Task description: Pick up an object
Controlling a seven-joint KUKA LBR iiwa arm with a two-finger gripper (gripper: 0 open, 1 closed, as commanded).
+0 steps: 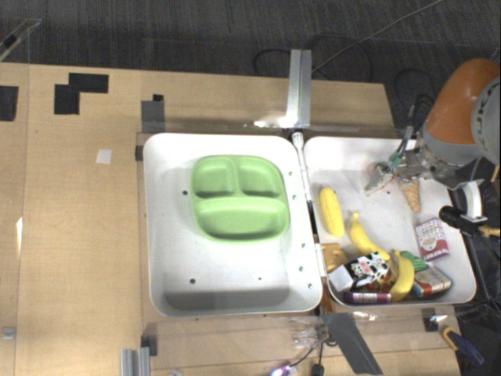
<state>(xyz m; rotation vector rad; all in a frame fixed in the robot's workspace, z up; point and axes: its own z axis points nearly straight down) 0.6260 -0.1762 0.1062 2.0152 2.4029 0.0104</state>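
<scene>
Camera view puts us above a pale wooden counter carrying two shallow white bins side by side. We see the left white bin holding nothing but a green three-compartment plastic tray, lying flat near its middle, well apart from everything we might lift. The right white bin holds the candidates, and most of them are heaped in its near corner: a yellow corn cob lies by the inner wall, a curved yellow banana just below it, a second banana leaning over a black-and-white patterned carton, and a small red-and-white packet near the right wall. That crowding is probably why our grey arm with its orange band reaches to the far, emptier part instead. Our hand hovers there, just beside a tan cone-shaped piece that lies alone on the bin floor. We cannot tell how the hand is set, and nothing visibly sits in it, so we judge the pick not yet made.
</scene>
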